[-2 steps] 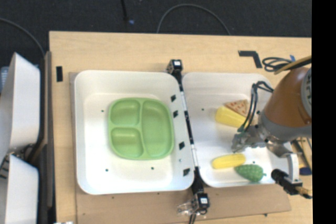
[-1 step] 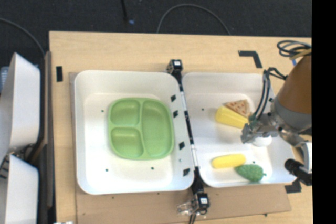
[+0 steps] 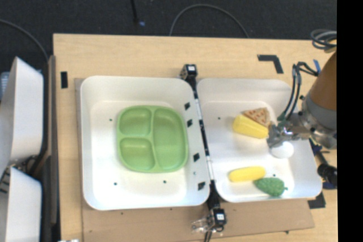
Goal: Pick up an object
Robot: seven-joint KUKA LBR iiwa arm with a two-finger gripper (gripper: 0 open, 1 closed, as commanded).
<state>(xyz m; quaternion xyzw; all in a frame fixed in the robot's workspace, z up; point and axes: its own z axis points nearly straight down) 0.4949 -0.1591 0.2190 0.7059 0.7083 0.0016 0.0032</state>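
Observed: the end effector [image 3: 281,141] is low over the right-hand shallow white plastic bin [image 3: 227,100], at its right side, with the grey arm and orange band [image 3: 326,88] entering from the right. Whether it is spread or pressed together cannot be told; the metal parts merge with a small white rounded object [image 3: 282,149] lying directly beneath it. No item can be confirmed as gripped.

Candidate items, all placed relative to the end effector:
- Yellow wedge-shaped plastic block [image 3: 250,127], just to its left, nearly touching.
- Tan triangular piece with a speckled face [image 3: 260,115], up and to its left, resting against the yellow wedge.
- Yellow elongated rounded piece [image 3: 246,174], below and to its left, apart from it.
- Green leaf-shaped soft item [image 3: 270,186], below it, touching or just beside the yellow elongated piece.

The left-hand white bin [image 3: 96,93] holds a green divided plastic tray [image 3: 152,138], well away from the end effector across the central divider. Both bins sit on the light wooden desk [image 3: 125,54].

Assessment: the step in hand appears to be the descent onto the white rounded object or the yellow wedge. Recommendations: centre over one item only, since the wedge and tan piece abut and a straddling grasp would likely slip. A rounded object may roll away; close squarely across its middle. Keep clear of the bin's right wall. Lift vertically and verify the item rises before counting success.
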